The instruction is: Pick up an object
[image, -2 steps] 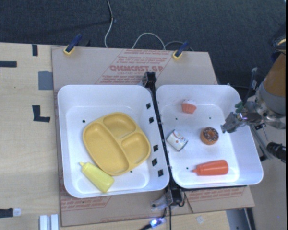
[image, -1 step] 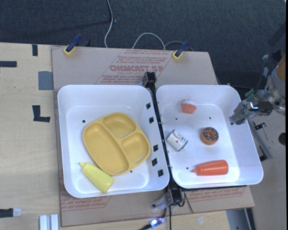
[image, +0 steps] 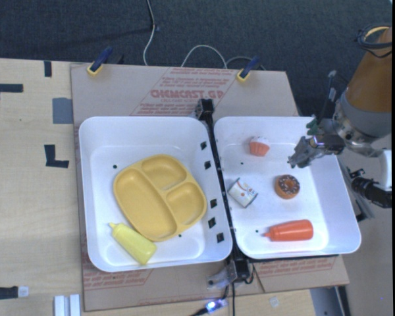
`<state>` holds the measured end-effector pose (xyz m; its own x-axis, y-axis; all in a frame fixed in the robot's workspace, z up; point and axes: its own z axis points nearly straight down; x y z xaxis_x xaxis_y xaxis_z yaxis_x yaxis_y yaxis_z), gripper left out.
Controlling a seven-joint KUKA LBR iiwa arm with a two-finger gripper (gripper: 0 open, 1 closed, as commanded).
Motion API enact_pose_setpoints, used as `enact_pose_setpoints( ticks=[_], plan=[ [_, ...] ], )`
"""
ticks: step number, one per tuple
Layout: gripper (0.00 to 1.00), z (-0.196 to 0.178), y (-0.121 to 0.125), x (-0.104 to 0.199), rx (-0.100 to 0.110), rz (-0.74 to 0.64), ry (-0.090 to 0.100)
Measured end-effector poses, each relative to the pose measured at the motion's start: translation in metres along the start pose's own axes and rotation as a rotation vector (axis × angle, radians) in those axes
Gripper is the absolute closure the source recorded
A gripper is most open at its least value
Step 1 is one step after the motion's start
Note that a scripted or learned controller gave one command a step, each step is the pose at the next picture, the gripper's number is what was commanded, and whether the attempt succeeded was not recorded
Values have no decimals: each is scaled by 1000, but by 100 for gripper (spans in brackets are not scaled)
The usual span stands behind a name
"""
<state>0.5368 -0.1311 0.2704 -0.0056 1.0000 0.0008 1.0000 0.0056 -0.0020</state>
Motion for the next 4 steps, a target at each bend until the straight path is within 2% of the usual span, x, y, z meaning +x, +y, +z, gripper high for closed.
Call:
enact_pose_setpoints(
  ticks=[1, 3, 4],
  plan=[
    [100, 1, 16, 49, -1, -1, 0],
    [100, 40, 32, 152, 2, 0, -1],
    [100, 35, 39, 210, -1, -2, 1]
  ],
)
